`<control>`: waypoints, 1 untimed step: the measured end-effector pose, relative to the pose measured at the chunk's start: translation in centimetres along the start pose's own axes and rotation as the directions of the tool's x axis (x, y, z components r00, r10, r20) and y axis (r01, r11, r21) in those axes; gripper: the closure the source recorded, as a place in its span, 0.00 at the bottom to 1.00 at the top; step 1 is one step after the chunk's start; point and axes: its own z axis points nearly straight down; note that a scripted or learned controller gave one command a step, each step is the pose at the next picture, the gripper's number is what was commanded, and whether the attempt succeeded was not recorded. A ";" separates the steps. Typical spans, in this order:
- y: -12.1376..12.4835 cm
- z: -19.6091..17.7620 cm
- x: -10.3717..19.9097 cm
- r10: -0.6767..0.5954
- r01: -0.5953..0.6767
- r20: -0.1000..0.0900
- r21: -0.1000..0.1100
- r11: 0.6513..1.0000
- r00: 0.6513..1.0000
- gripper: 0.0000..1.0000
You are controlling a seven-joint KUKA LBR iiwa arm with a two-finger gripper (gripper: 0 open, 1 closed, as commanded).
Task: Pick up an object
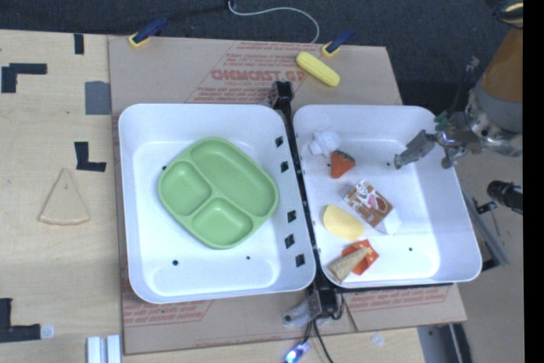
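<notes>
The right bin (425,268) holds a white lump (324,142) beside a small red piece (342,163), a brown-and-white packet (368,205), a yellow rounded object (342,222) and a red-and-tan piece (354,259). My gripper (430,155) hangs over the bin's upper right corner, well right of these objects. Its fingers (413,152) are spread open with nothing between them.
The left bin (140,268) holds a green divided plate (218,192). A yellow object (318,70) lies on the cardboard behind the bins, near a blue clip (338,41). A white cable (255,11) runs across the dark cloth at the back.
</notes>
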 end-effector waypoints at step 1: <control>-4.1 -5.1 9.1 -0.005 0.005 -0.002 0.001 1.000 1.000 0.00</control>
